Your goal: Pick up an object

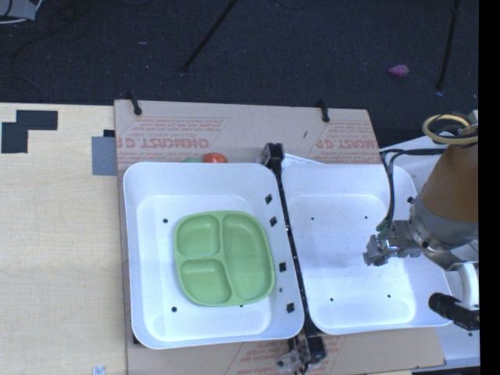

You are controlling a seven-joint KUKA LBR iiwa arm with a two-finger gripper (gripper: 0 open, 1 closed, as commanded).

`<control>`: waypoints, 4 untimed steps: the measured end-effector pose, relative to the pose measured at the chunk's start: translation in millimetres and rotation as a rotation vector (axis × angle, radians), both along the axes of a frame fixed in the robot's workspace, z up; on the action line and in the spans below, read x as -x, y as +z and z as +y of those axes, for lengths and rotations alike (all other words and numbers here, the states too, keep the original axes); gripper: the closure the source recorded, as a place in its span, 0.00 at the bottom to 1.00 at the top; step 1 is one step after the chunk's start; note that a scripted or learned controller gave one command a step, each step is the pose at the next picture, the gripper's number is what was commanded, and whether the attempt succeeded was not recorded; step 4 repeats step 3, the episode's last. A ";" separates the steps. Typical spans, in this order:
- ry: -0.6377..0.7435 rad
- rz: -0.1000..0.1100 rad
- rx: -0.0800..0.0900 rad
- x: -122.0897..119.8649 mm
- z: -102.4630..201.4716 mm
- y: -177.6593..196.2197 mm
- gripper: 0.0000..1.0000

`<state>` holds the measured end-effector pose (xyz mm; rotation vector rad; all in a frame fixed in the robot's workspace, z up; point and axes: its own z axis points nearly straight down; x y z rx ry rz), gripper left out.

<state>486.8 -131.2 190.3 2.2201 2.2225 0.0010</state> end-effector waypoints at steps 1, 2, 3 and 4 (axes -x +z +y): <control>0.000 0.001 0.000 -0.4 -0.7 25.2 1.00; 0.003 0.003 -0.002 3.1 50.9 36.4 1.00; 0.002 0.005 -0.002 7.1 93.9 34.1 1.00; 0.002 0.005 -0.002 7.1 93.9 34.1 1.00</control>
